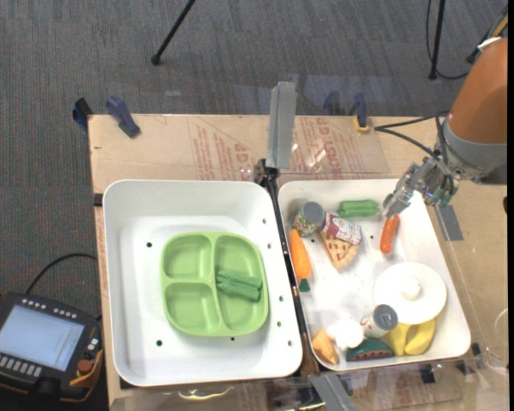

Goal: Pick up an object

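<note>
Hanging over the far right part of the right bin (441,255), the gripper (400,202) points down and to the left from the grey wrist, with the orange band of the arm (480,92) above it at the right edge; whether its fingers are spread or closed cannot be told from this angle, and nothing is seen between them. Just beneath its tip lies a small orange-red carrot-like piece (388,234), standing roughly near-to-far by the bin's right wall. Left of the tip, a green pickle-shaped piece (359,207) lies along the far wall. Further left sit a small round tin (309,218), a pink-and-white packet (343,228) and a pizza slice (339,251) touching it on the near side. A longer orange carrot (301,257) lies along the left wall of this bin. Nearer the camera, a white round lid or plate (411,291) rests beside a small can (383,318), with a yellow banana (414,337) at the near right corner and a few small toy foods bunched along the near wall. The left bin (128,221) holds a green divided tray (188,289), and a dark green piece (239,284) lies across the tray's right compartments. A black teach pendant (38,341) sits on the floor at the near left.
</note>
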Robot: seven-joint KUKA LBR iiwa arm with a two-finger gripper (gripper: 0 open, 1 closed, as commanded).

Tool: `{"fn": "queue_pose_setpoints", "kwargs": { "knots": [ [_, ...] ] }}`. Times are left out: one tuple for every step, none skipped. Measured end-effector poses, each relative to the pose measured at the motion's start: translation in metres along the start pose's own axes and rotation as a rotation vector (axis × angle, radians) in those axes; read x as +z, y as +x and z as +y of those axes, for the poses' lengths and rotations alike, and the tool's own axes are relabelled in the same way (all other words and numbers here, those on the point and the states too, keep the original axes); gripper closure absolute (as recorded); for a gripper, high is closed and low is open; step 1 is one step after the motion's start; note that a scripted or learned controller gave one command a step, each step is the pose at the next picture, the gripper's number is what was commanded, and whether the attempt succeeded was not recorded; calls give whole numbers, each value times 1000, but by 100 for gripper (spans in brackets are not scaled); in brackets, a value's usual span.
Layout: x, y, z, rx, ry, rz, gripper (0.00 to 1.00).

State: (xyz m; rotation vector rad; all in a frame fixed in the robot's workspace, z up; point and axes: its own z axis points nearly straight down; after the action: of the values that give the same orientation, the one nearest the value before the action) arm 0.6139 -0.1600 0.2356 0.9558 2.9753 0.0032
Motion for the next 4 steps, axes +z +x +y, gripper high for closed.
{"fn": "queue_pose_setpoints", "kwargs": {
  "knots": [
    [122,79,-27,-161,8,28,100],
    [117,76,-26,-161,5,18,0],
    [151,15,13,-74,7,21,0],
    [148,32,54,16,5,14,0]
  ]
}}
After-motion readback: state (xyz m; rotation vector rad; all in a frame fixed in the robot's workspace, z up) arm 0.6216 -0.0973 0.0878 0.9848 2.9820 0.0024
